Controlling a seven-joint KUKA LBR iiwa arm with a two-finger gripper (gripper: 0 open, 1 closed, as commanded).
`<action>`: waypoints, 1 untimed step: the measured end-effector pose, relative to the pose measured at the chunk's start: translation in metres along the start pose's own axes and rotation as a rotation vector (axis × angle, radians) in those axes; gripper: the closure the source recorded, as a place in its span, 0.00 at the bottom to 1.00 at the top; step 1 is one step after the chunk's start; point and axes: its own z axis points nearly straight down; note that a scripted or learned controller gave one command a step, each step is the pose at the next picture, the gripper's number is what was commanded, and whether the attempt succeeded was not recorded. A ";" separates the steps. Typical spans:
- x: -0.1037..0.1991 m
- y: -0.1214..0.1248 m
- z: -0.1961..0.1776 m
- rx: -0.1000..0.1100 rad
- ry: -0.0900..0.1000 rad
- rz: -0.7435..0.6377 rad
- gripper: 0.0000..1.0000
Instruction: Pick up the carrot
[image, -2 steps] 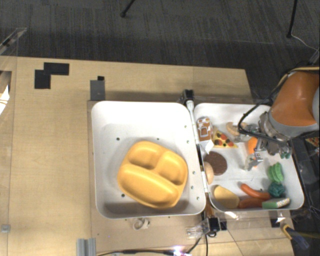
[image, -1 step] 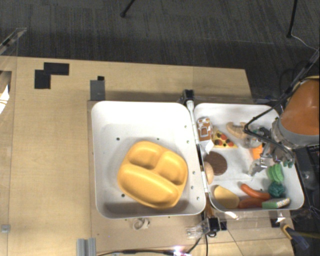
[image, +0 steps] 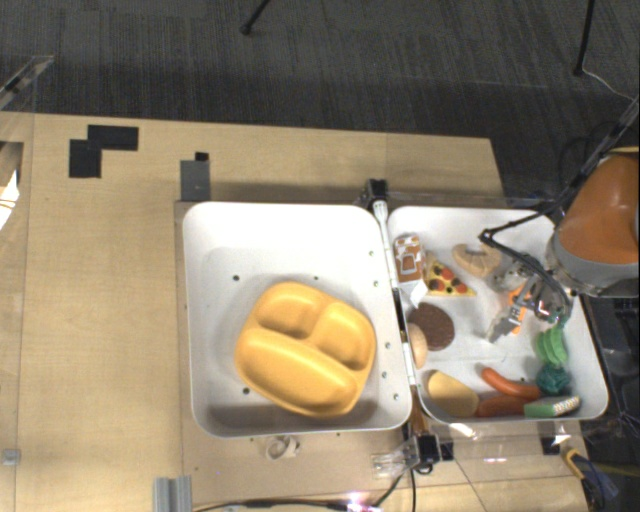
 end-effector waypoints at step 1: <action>-0.007 0.022 0.000 -0.014 0.003 0.466 0.00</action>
